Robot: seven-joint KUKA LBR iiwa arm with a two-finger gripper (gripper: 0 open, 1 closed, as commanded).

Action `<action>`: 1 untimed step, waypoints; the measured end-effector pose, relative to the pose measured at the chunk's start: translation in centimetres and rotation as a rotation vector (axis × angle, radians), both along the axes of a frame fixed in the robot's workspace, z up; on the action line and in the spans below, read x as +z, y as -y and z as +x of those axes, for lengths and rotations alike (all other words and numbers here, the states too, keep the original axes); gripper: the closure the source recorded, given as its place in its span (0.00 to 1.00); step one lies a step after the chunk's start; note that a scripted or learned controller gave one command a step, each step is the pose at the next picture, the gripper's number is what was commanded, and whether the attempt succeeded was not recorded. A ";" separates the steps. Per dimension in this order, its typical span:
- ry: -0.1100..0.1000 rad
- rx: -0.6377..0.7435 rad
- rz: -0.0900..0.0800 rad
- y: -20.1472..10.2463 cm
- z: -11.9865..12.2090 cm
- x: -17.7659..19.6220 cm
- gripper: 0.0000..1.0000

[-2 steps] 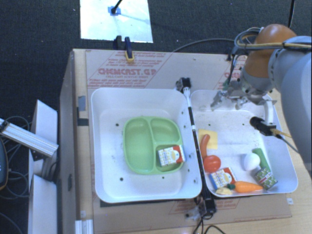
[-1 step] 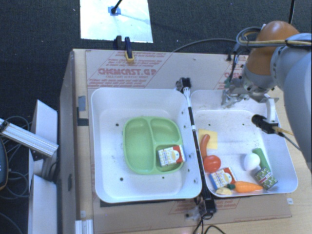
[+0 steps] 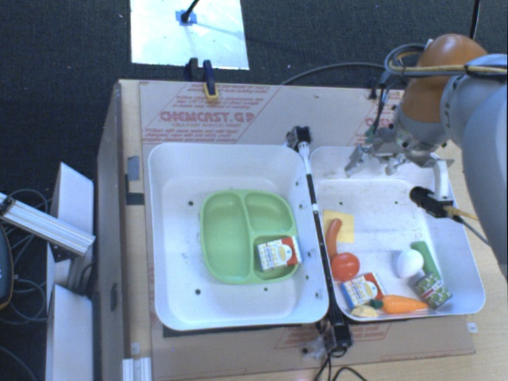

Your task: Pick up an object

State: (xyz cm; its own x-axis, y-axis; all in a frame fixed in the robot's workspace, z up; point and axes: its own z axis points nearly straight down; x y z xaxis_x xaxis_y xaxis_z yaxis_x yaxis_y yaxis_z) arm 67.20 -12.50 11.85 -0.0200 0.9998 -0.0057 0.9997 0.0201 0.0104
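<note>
The gripper [image 3: 375, 163] hangs over the far edge of the right bin [image 3: 381, 205], at the top of that bin as the camera sees it. Its fingers are spread apart and there is nothing between them. All the small things in this bin lie at the near end, well apart from the gripper, with bare white floor in between. The closest one is a flat yellow square [image 3: 341, 221], and a red pepper [image 3: 333, 232] lies on its left side, touching it. Just below them is a round red tomato [image 3: 344, 266]. Below the tomato is a little box [image 3: 362, 290] with a picture on it, and an orange carrot [image 3: 403, 304] lies just beside the box, along the near wall. A white egg [image 3: 409, 262] sits more to the right, and a green bottle [image 3: 429, 278] lies right beside it. The left bin [image 3: 178, 236] holds a green plate [image 3: 230, 236] with three parts. A second little box [image 3: 277, 254] sits in the small part at the near right corner of the plate, far from the gripper.
</note>
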 end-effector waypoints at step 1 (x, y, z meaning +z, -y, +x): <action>0.004 0.003 -0.002 0.0 0.1 1.2 1.00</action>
State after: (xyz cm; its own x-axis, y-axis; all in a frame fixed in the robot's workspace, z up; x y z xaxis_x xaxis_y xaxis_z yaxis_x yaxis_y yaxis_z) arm 67.31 -12.53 13.00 -0.0231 0.9997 -0.0075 0.9996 0.0232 0.0140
